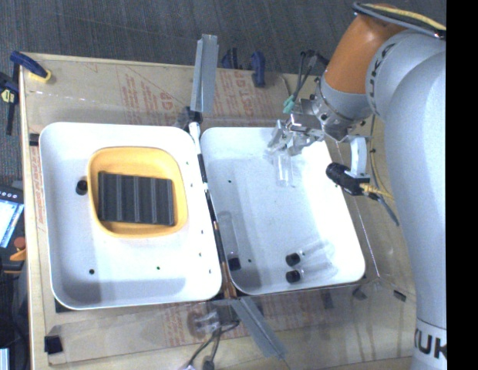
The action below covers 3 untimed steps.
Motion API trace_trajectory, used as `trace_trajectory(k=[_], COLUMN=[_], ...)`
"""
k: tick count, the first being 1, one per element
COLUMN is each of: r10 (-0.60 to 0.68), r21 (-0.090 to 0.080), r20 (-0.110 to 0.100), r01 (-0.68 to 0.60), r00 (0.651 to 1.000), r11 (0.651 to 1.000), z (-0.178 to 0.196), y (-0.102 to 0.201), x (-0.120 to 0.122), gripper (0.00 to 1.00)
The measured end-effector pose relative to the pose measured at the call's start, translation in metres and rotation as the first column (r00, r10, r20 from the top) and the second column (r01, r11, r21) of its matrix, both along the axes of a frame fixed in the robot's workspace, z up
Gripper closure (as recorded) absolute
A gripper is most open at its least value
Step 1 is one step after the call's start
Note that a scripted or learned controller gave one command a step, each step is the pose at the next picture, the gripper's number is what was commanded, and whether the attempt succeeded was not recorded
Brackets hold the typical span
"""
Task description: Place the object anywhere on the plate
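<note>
A yellow plate (139, 157) sits in the left bin (69, 276), and a dark grey ribbed block (137, 199) lies on it. In the right bin (262, 230), near the front right corner, lie two clear tube-like objects with black caps (294, 268), close together. My gripper (287, 168) hangs over the back part of the right bin, well behind those tubes and to the right of the plate. I see nothing held in it.
A raised divider (210, 214) runs between the two bins. A small dark spot (82, 186) sits on the left bin floor beside the plate. Clamps and cables (258, 68) line the bench's back edge. The arm's grey body (416, 206) fills the right side.
</note>
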<state>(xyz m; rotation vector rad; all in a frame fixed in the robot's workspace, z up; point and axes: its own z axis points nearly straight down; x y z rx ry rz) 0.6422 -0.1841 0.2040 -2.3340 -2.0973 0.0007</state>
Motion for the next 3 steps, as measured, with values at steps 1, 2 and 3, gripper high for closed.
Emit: trace_trajectory(k=[1,2,3], r10=[0.221,0.431,0.671], r21=[0.0,-0.002,0.0], r20=[-0.003,0.001,-0.001], r01=[-0.221,-0.431,-0.671], r00=[0.975,0.902,0.742], r11=[0.975,0.902,0.742], z=[-0.006,0.028,-0.004], y=[0.054,0.126,0.153], x=[-0.02,-0.026,-0.026], gripper=[1.0,1.0,1.0])
